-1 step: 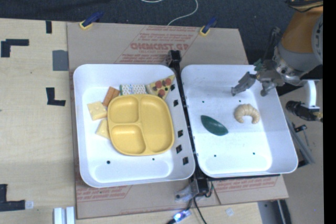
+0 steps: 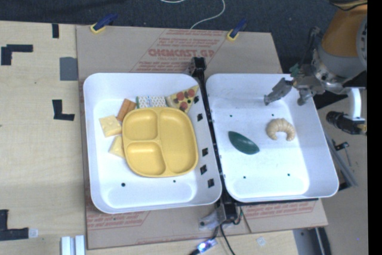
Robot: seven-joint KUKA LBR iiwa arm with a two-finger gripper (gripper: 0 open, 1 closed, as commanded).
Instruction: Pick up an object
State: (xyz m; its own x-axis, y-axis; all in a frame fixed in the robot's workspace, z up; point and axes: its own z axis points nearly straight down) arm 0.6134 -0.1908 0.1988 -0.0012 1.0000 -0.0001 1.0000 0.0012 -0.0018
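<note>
Croissant (image 2: 281,129) lies in right bin (image 2: 310,179) — green object (image 2: 243,143) at its 8 o'clock; tool (image 2: 289,94) at 12 o'clock, fingers spread, gripping nothing

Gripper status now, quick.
Gripper: open, holding nothing, poised over the right bin above the croissant.

Both white bins (image 2: 104,188) are looking like smooth, glossy plastic. The yellow divided plate (image 2: 160,141) is showing a satin plastic sheen. Matt brown cardboard (image 2: 173,51) is lying beneath them, over pale wood-grain bench (image 2: 36,146).
</note>
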